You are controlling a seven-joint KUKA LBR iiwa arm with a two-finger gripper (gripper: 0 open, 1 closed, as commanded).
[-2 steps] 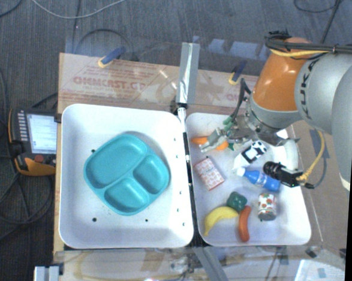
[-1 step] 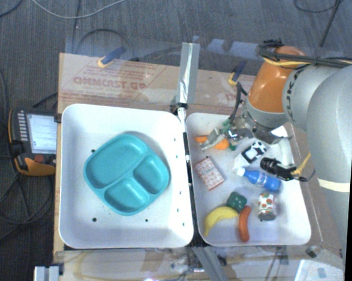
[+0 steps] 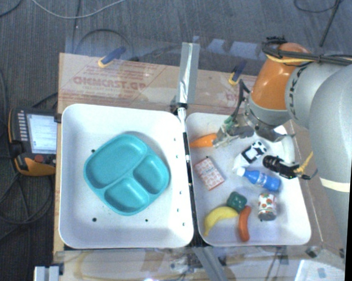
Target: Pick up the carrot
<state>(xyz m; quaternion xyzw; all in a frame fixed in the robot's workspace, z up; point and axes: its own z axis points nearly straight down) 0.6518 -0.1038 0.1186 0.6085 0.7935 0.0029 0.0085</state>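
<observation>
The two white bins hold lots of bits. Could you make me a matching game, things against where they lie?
Things:
1. teal plastic divided plate
2. orange carrot
3. yellow banana
4. blue bottle with white cap

Places:
A. right bin, near front edge
B. left bin
C. right bin, far left corner, beside the claw
D. right bin, middle right

Pairs: 1-B, 2-C, 3-A, 4-D

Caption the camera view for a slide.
Gripper at the carrot in the right bin; teal plate sits left.
</observation>
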